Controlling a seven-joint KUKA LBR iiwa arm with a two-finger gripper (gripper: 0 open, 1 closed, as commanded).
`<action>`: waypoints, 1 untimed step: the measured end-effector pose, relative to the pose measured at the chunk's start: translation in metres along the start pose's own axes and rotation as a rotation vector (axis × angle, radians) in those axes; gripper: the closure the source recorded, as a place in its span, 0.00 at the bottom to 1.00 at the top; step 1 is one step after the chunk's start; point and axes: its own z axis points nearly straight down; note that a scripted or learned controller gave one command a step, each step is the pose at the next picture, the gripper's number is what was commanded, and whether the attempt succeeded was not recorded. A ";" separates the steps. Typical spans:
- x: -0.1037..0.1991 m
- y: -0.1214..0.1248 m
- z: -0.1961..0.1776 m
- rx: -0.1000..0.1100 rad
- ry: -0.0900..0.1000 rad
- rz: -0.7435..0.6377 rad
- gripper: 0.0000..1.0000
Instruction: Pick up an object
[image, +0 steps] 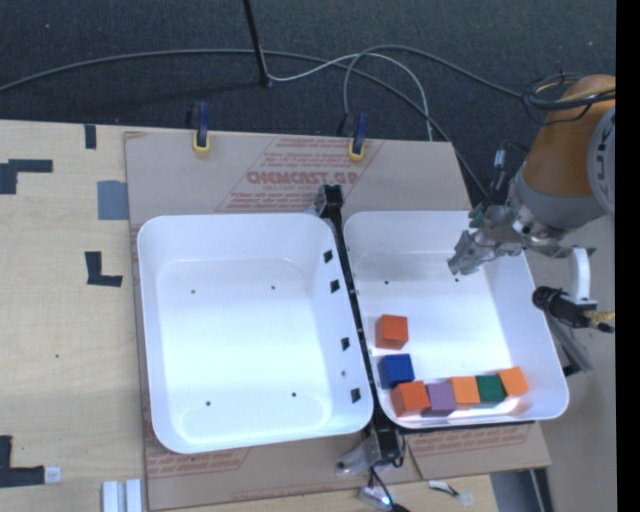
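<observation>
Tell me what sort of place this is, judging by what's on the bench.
Probably a robotics lab set up for grasping trials. Two white bins sit clamped onto a board, coloured blocks lie along the right bin's near wall, and a grey arm's gripper hangs above that bin, with cables trailing behind.

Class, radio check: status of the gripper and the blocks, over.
Gripper over right bin's far side, holding nothing seen. Six blocks along near wall; orange block stands apart. Nothing blocking it.

I see cardboard sheet (290, 180) under both bins | two yellow-and-blue clamps (202, 132) on its far edge | black cables (300, 70) across dark floor beyond | wooden bench (60, 330) at left with black tape marks (95, 268) and a grey patch (112, 199)
</observation>
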 end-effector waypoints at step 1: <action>0.035 0.007 0.114 0.010 0.002 -0.002 0.00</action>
